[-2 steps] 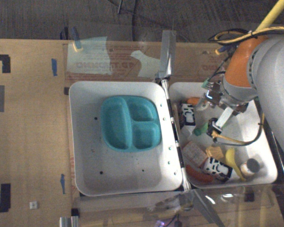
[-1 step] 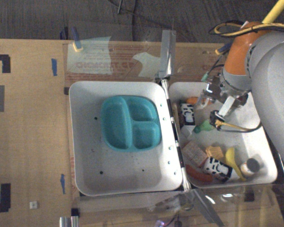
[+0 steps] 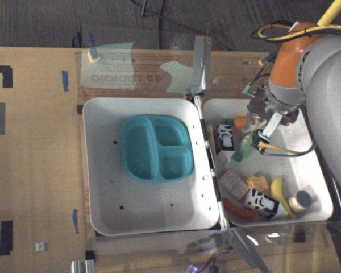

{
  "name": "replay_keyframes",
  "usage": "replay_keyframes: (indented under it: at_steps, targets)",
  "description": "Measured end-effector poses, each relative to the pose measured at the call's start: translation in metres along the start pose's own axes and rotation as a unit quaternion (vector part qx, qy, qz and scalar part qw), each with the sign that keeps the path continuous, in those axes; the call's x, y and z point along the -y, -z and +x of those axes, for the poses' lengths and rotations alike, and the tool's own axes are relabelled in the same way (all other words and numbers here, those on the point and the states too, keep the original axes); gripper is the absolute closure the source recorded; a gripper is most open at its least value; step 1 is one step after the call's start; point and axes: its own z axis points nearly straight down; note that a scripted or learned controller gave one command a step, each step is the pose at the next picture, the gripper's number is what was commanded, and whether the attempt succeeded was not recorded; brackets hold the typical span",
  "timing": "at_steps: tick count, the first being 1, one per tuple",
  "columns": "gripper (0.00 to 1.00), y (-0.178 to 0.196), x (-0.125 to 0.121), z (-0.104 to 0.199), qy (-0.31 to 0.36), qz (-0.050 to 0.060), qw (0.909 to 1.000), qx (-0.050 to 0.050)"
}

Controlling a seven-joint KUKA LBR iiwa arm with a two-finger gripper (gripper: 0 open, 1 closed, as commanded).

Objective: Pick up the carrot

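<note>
The left shallow white bin [image 3: 96, 169] holds a smooth teal plastic tray with three compartments [image 3: 157, 147]. The right white bin [image 3: 324, 206] holds the small orange carrot [image 3: 239, 122] near its far wall (just beside the grey two-finger gripper [image 3: 254, 134]), a yellow banana [image 3: 280, 193] and a red sausage [image 3: 238, 209]. Whether the jaws are apart, I cannot tell

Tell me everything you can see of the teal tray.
The teal tray is a rounded, plastic-looking dish with three hollows: one long one on its left, two smaller on its right. It lies flat, slightly turned, near the middle of the left bin, toward the far side. It touches just the bin floor.
</note>
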Motion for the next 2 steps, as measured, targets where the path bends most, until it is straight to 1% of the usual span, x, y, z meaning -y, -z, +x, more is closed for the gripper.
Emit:
replay_keyframes:
  at_steps: [1, 2]
  targets:
    - [1.0, -0.006, -0.007, -0.006, 0.053, -0.005, 0.9986, -0.005]
    - [1.0, 0.007, -0.031, -0.053, 0.055, -0.014, 0.9984, -0.006]
